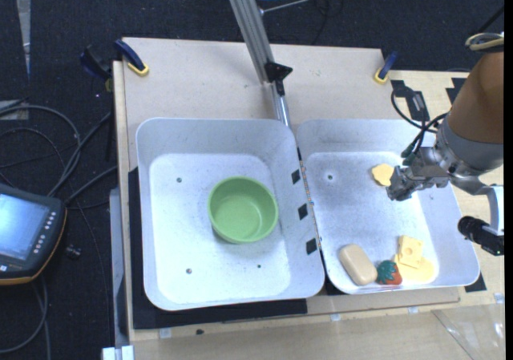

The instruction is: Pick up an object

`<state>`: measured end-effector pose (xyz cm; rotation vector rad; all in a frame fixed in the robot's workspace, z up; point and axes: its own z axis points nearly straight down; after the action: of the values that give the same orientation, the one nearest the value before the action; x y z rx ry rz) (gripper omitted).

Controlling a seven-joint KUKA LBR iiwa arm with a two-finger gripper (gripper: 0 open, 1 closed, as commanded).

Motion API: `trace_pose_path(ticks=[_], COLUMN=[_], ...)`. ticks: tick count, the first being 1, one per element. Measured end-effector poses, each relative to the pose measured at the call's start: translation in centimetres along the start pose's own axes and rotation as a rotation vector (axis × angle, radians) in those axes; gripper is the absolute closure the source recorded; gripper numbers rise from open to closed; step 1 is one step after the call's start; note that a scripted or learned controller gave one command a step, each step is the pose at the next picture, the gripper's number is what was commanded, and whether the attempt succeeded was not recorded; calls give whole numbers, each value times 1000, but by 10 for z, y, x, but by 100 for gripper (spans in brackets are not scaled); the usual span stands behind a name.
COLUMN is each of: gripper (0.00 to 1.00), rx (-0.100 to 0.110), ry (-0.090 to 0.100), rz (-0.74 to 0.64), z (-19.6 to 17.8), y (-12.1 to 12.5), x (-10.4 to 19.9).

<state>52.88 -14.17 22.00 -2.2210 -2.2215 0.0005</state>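
At the right bin's (pixel 449 214) upper-right part the gripper (pixel 398 190) is seen low over the floor, reached in from the right w/ the wrist tipped down and leftward; whether the pincer is wide, narrow or closed on anything cannot be told, since the tip is dark and small here. Just beside it, to its upper left and seemingly touching, a small yellow piece (pixel 382 174) is found, judged the likeliest target for the pick, which would explain the low, slanted approach. No lift is evident: the piece looks to be resting on the bin floor. Nearer the camera than the pincer, well apart from it, a yellow cheese-like wedge (pixel 415 258) is lying by the front wall, w/ a small red-and-green item (pixel 389 272) touching its left side and a tan oval block (pixel 357 263) just left of that; these are bunched in the front corner, likely as left by chance, and are harder to reach cleanly. Far to the pincer's left, across the divide, a green bowl (pixel 243 210) is set upright mid-floor in the left bin (pixel 160 150), out of play for now.
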Motion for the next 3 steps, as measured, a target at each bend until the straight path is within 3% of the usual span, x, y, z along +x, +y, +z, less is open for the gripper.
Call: trace_pose_path(ticks=[1,3], gripper=[0,0], rx=[0,5], ry=[0,1], rz=[0,0], z=[0,108], y=[0,4], x=[0,-4])
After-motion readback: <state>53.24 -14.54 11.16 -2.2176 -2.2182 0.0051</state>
